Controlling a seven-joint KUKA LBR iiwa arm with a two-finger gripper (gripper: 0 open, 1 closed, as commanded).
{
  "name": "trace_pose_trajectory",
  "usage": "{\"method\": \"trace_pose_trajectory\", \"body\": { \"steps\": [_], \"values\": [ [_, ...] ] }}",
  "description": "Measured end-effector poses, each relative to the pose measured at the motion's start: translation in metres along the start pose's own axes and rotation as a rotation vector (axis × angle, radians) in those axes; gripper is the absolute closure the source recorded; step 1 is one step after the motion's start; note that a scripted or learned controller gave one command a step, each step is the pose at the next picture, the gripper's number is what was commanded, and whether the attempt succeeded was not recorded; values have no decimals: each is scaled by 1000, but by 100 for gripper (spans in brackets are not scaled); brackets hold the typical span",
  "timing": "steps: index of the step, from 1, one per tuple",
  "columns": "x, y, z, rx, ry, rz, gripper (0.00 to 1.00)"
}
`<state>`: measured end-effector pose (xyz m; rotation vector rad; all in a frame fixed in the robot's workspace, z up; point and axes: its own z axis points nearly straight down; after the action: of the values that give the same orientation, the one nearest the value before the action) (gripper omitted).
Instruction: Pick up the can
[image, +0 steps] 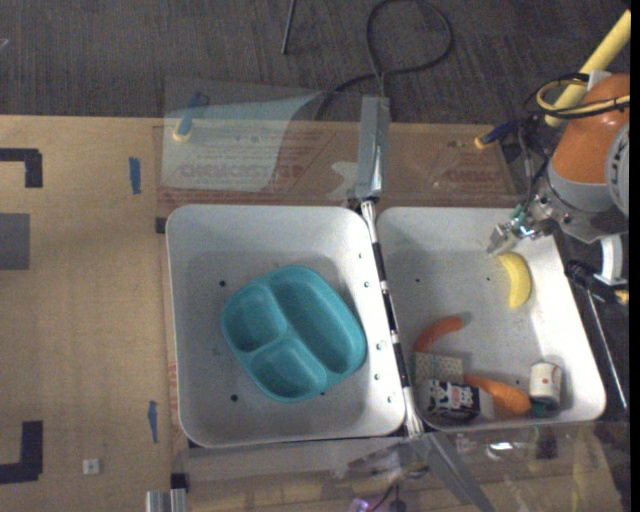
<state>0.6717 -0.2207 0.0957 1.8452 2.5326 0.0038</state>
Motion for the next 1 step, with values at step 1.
{"method": "trace_pose_trajectory", "body": {
  "steps": [1],
  "values": [
    [-3, -4, -75, 1, 0, 49, 100]
  ]
}}
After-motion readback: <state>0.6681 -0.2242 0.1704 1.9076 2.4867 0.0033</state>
